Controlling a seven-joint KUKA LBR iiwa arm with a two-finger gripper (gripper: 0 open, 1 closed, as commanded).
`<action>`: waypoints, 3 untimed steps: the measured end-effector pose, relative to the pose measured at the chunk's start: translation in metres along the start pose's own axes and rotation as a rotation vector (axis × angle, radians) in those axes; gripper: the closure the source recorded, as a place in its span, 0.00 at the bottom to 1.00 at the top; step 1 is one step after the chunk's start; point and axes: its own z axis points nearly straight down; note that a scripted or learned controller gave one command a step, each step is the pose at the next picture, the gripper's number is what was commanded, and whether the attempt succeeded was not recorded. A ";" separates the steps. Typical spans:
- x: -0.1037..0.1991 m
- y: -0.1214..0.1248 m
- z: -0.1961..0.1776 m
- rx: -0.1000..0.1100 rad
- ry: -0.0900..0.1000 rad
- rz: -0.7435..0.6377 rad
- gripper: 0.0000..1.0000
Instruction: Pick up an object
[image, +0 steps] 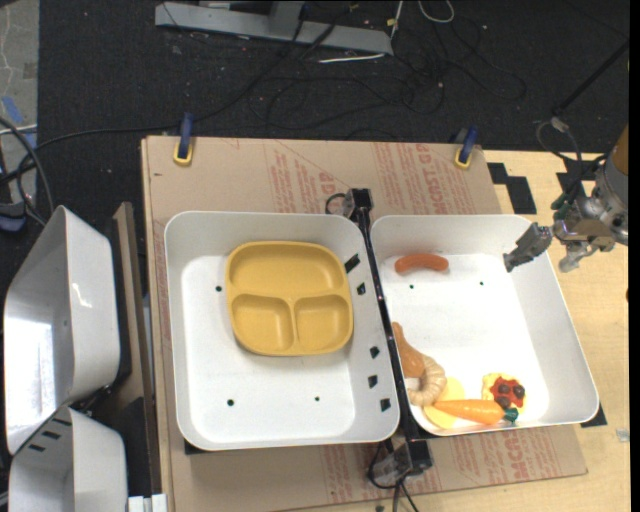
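Carrot (468, 409) with toy food heaped at right bin (545, 330) near edge; sausage (421, 264) alone at far edge; gripper (550, 250) open, empty, over right rim, likely staging pick.

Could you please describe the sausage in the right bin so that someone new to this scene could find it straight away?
Look at the right bin of the two white ones. Near its far edge, close to the divider, lies the sausage, a small reddish-orange curved piece lying alone. The other toy foods sit clustered in the near corner, so it is the only item at the far end.
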 end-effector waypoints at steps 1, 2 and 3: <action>0.001 0.002 -0.006 -0.011 -0.003 -0.003 0.00; 0.002 0.012 0.051 -0.006 -0.001 -0.002 0.00; 0.004 0.010 0.116 -0.005 -0.001 0.000 0.00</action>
